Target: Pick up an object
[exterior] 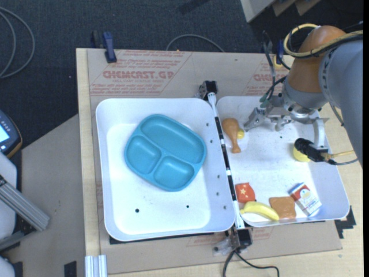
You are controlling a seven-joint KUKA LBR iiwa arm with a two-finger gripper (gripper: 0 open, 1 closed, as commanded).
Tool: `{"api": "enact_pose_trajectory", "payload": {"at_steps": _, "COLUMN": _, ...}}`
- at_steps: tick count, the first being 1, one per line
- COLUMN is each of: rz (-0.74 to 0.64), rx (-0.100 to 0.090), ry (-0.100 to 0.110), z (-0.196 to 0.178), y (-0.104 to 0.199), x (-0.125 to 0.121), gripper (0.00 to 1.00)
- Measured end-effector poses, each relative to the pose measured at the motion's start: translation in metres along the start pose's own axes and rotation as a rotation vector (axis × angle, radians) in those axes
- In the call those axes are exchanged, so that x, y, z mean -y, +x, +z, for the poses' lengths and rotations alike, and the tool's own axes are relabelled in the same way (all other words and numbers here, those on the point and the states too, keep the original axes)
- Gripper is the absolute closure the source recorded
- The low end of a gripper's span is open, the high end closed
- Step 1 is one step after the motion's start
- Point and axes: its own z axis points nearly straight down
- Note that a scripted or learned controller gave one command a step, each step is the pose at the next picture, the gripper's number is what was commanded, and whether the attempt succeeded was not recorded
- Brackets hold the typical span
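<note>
Tool (260, 118) hangs over my right bin (337, 180) near a drumstick (232, 133); I can't tell whether it's open, the view being poor.

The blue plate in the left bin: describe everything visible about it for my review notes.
The blue plate is a light blue, rounded-square divided dish with three compartments, one large and two smaller, looking like matte plastic. It lies flat, right side up, turned at an angle, near the middle of the left bin. Its compartments hold nothing. It rests on the bin's white floor, touching no other item, well apart from the gripper over the right bin.
</note>
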Motion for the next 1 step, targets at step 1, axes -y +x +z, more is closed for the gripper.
{"api": "enact_pose_trajectory", "payload": {"at_steps": 1, "rz": 0.01, "rx": 0.0, "ry": 0.006, "z": 0.0112, "y": -0.0675, "x": 0.0597, "gripper": 0.0}}
